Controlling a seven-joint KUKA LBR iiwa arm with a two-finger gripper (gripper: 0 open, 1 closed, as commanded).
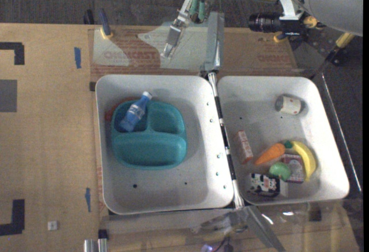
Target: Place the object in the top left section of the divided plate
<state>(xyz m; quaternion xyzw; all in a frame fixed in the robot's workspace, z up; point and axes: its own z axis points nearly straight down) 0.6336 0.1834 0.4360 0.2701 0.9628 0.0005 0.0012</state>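
Near the right bin's (328,130) front edge lie 1 black-and-white carton (265,185), 1 carrot (270,154) and 1 banana (305,157). In the left bin (109,187), 1 clear plastic bottle (135,112) rests in the teal divided plate's (151,150) top left section. The end effector (172,43) hangs beyond the bins, holding nothing; its opening is unclear.

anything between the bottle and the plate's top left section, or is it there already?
Nothing visible stands in the way. The small bottle already lies tilted in the top left section of the teal divided plate, its cap end over the plate's upper rim. The gripper is up above the left bin, apart from the bottle.
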